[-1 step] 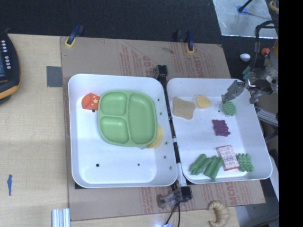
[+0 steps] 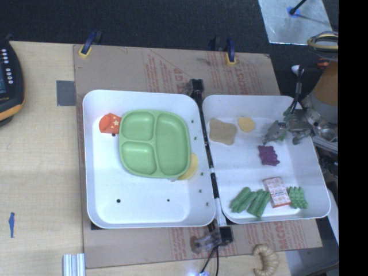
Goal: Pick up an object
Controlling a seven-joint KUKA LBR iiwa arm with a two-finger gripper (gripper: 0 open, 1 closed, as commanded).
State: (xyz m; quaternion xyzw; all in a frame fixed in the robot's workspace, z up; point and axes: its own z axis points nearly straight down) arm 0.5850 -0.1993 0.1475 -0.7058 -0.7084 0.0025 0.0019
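In the right bin (image 2: pixel 230 102) lie a tan bread-shaped piece (image 2: pixel 222 131), a small yellow round piece (image 2: pixel 246 123), a purple bunch (image 2: pixel 268 154), green bean pods (image 2: pixel 250 201), a red-and-white packet (image 2: pixel 276 191) and a green ridged piece (image 2: pixel 297 197). My gripper (image 2: pixel 286 130) hangs over the right bin's upper right part, above and to the right of the purple bunch. Its fingers point down and left with nothing visible between them.
The left bin (image 2: pixel 100 203) holds a green divided plate (image 2: pixel 154 143), a red piece (image 2: pixel 109 123) at the plate's left and a yellow piece (image 2: pixel 189 167) partly under its right edge. A black device (image 2: pixel 8 82) lies at the far left. A tan curled object (image 2: pixel 265 259) sits below the bins.
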